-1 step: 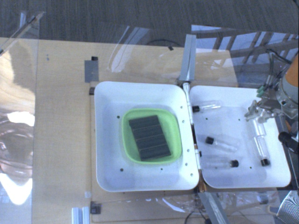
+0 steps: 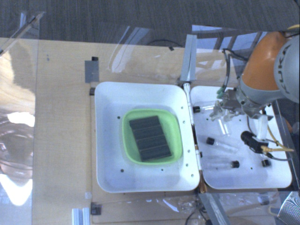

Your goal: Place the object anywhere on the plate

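1. The block (image 2: 149, 138), dark grey and ridged, lies flat on the green plate (image 2: 126, 136), turned a little off square to it
2. The plate sits in the middle of the left bin (image 2: 108, 139), with white floor showing all round it
3. The gripper (image 2: 224, 112) hangs over the upper left part of the right bin (image 2: 281, 175), well apart from the block and plate
4. From where I stand I can't tell whether the gripper is open or closed, and I can't make out anything held in it
5. The arm (image 2: 265, 62) comes in from the right, its orange band above the right bin's far edge
6. Clear vials with black caps lie loose in the right bin: one (image 2: 197, 108) by the wall next to the left bin, one (image 2: 219, 145) near the middle, one (image 2: 230, 164) nearer the front
7. A small black piece (image 2: 266, 162) rests near that bin's front right
8. Both bins stand side by side, touching, on the pale wooden bench (image 2: 61, 125)
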Motion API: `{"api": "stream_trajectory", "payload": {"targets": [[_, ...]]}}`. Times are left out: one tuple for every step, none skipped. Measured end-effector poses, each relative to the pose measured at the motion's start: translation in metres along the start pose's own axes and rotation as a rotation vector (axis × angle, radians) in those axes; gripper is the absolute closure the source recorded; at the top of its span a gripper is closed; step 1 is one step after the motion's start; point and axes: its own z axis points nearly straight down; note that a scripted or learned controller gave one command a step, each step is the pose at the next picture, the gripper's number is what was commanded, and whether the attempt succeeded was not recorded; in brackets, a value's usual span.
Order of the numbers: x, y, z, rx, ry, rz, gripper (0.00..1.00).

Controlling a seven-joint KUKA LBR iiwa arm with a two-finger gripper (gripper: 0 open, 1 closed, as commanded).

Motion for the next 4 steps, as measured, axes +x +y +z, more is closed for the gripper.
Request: {"api": "stream_trajectory", "payload": {"targets": [[0.095,-0.051,-0.016,0.001,0.001,0.011,1.00],[0.095,-0.051,-0.016,0.001,0.001,0.012,0.00],[0.052,0.006,0.000,0.000,0.000,-0.090,0.00],[0.017,0.031,-0.009,-0.004,-0.001,-0.049,0.00]]}}
